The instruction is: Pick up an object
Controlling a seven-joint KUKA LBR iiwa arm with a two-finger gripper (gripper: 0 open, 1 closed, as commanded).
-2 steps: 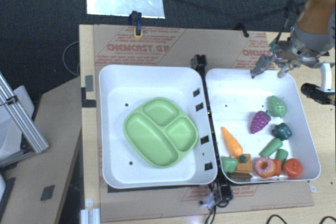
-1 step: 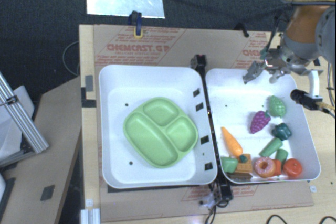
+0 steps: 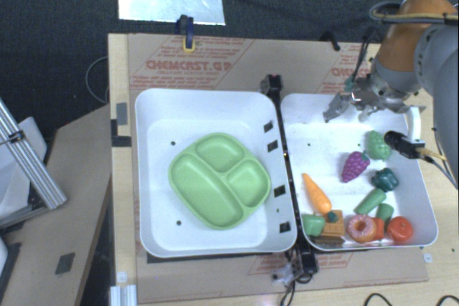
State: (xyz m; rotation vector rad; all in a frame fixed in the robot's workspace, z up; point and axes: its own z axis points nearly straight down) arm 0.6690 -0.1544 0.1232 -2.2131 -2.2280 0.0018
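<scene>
My gripper [image 3: 353,111] hangs over the far end of the right bin [image 3: 308,118], its fingers apart with nothing between them. The toy foods lie nearer the front of that bin. A light green leafy piece [image 3: 378,145] is closest, just below and right of the gripper. Purple grapes [image 3: 355,166] sit below it, beside a dark green vegetable [image 3: 385,179]. An orange carrot [image 3: 316,193] lies by the bin's left wall. Along the front edge are a pink donut [image 3: 358,228], a red tomato [image 3: 399,228] and a green cucumber [image 3: 369,201].
The left bin [image 3: 158,118] holds a light green divided plate [image 3: 219,179]. A black divider with clips [image 3: 278,154] runs between the two bins. The grey arm with its orange band [image 3: 423,11] comes in from the upper right.
</scene>
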